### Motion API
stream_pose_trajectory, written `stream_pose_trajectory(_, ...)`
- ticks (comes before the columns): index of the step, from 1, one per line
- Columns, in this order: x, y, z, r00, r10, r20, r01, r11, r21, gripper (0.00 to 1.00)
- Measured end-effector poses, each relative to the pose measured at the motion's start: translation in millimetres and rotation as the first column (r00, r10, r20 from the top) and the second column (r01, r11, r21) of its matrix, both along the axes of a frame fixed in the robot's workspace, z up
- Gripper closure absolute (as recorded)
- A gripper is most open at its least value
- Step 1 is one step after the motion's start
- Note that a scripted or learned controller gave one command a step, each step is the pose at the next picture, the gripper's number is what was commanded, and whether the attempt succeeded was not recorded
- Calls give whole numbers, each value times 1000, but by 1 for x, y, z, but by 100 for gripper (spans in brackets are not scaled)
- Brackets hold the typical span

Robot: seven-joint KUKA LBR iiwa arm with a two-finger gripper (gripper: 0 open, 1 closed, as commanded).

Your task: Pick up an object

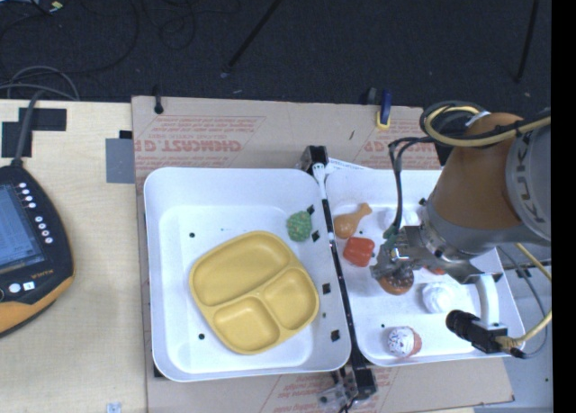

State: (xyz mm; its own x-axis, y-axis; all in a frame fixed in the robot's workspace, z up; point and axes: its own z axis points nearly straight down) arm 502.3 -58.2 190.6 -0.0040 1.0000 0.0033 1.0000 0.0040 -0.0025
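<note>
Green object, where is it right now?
The green object sits in the left bin, at its right wall, just beyond the yellow divided plate.

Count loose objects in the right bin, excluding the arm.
5 visible: orange drumstick-shaped piece upper left, red block below it, brown round item under the tool, white lump right of that, round white-and-red toy near the front. The arm may hide more.

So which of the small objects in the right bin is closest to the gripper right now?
The brown round piece, directly under the gripper. The red block sits just to its left in the view, the orange drumstick farther up, and the white pieces lie lower right.
</note>
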Motion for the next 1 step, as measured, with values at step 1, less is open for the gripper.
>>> stream_pose_trajectory(1, -27, 86, 77, 1000, 5, 4, -5, 1000, 0, 100)
